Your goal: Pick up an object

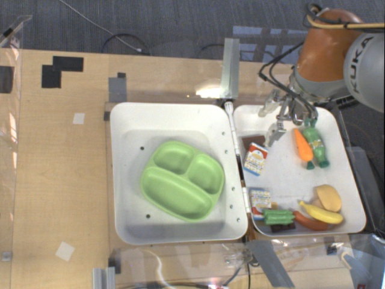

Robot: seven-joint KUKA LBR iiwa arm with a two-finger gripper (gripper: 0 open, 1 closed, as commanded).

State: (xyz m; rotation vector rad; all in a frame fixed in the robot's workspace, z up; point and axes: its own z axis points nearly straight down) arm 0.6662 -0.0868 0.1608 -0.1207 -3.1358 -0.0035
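Note:
My gripper [274,120] hangs over the back left part of the right bin [340,120], under the orange-banded wrist. Its fingers stand apart, open, with only bare bin floor between them. A small red and white carton [255,159] lies just below and left of the fingertips, apart from them. An orange carrot [303,145] and a green bottle [315,143] lie side by side just right of the gripper. Along the bin's front sit a tan potato-like lump [328,197], a yellow banana [322,214], a red item [304,221], a green item [278,215] and a small blue and white box [260,197].
The left bin [126,125] holds a green divided plate [182,179]. A ridge between the two bins [236,155] runs close to the carton. An upright metal post [231,68] stands behind the bins. Cables loop behind the arm.

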